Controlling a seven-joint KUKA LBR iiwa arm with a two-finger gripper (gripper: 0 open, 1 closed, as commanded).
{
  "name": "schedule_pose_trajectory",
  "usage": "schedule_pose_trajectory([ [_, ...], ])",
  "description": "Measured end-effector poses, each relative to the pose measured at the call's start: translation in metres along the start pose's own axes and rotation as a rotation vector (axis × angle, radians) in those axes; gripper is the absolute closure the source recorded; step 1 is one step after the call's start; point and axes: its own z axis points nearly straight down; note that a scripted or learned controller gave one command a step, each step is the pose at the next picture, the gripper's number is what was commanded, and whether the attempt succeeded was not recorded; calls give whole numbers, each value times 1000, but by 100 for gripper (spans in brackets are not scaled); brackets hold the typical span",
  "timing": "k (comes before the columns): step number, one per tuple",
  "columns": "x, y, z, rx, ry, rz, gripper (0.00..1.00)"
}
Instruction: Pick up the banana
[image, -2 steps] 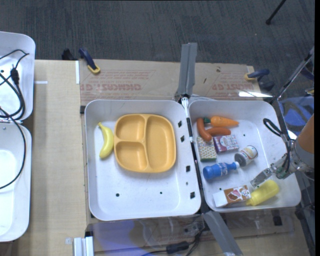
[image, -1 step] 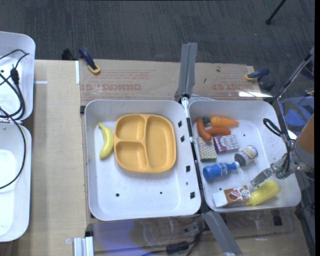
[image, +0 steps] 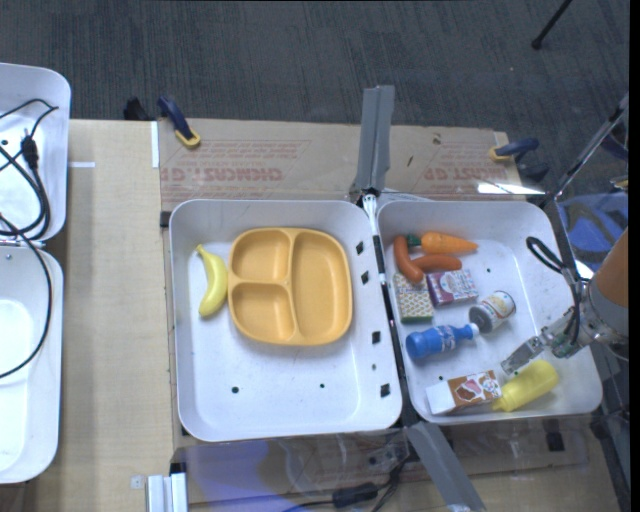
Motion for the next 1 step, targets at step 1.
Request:
schedule_pose_trajectory([
  [1,0,0,0,0,0,0,0],
])
